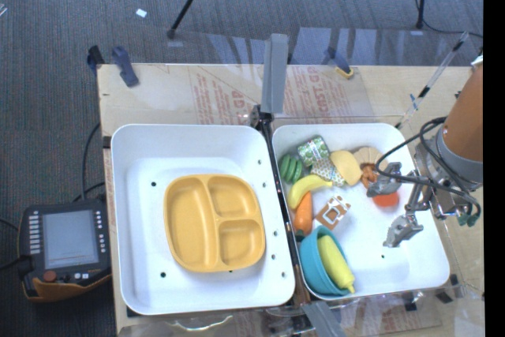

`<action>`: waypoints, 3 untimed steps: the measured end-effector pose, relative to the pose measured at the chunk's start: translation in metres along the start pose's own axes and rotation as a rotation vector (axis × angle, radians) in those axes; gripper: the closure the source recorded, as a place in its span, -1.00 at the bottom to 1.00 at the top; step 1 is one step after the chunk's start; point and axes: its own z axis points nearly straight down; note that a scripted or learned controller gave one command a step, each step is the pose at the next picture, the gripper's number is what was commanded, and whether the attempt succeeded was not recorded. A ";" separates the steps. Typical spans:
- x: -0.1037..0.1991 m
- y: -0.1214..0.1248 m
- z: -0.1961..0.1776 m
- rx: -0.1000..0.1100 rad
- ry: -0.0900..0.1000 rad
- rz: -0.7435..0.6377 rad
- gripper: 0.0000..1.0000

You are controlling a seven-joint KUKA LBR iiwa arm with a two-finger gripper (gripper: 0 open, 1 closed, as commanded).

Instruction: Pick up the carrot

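Orange carrot [304, 215], one; bananas, two.

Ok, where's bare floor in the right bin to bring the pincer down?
Bare floor lies along the right bin's front right, below the pincer and right of the blue bowl. The left half is crowded: carrot, banana and toy block sit packed together.

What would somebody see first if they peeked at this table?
Probably the big yellow plate with three sections, lying alone in the left bin. Next, the jumble of toy food in the right bin: a banana, the orange carrot just below it, and a blue bowl. The robot's pincer hangs over that bin's right side.
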 end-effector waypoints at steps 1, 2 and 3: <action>-0.043 -0.006 0.125 -0.002 0.008 -0.001 -1.00; -0.122 -0.037 0.161 0.003 -0.013 -0.319 -1.00; -0.159 -0.082 0.163 0.002 -0.011 -0.095 -1.00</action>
